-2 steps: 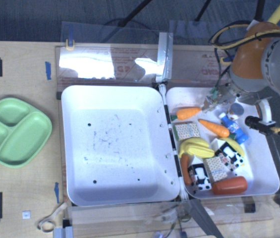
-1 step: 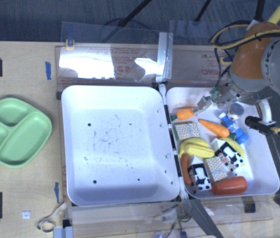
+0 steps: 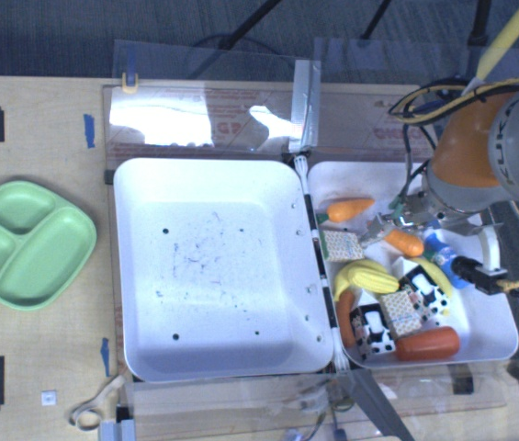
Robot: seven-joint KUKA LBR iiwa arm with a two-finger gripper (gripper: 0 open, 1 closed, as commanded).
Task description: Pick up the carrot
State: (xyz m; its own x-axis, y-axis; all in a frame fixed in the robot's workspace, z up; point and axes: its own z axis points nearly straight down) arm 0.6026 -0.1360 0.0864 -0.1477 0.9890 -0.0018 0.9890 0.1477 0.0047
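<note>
Nearest the lens, we saw a red sausage-shaped toy at the front of the white right-hand bin, beside a black-and-white spotted block and a yellow banana. One orange carrot lay near the bin's back left, apart from the arm. We found the grey two-finger gripper low over a second small orange carrot-like piece, touching or just above it; whether it was spread or pinching, we could not tell. Left of both bins sat a green divided plate.
</note>
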